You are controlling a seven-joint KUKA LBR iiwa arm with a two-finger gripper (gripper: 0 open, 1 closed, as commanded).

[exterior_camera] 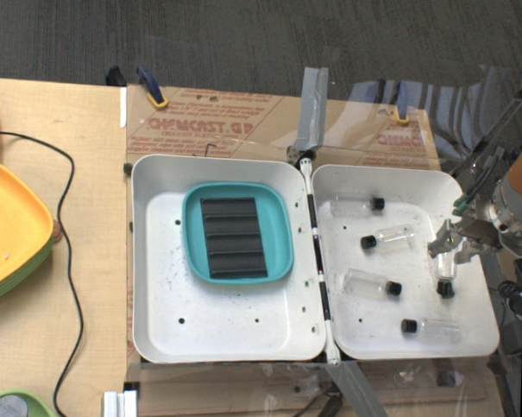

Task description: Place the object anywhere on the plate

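Our two-finger gripper (444, 248) hangs over a clear, black-capped vial (445, 276) in the right bin (488, 343) — grip state unclear. We should centre squarely before closing — the teal square plate (281, 239) sits left.
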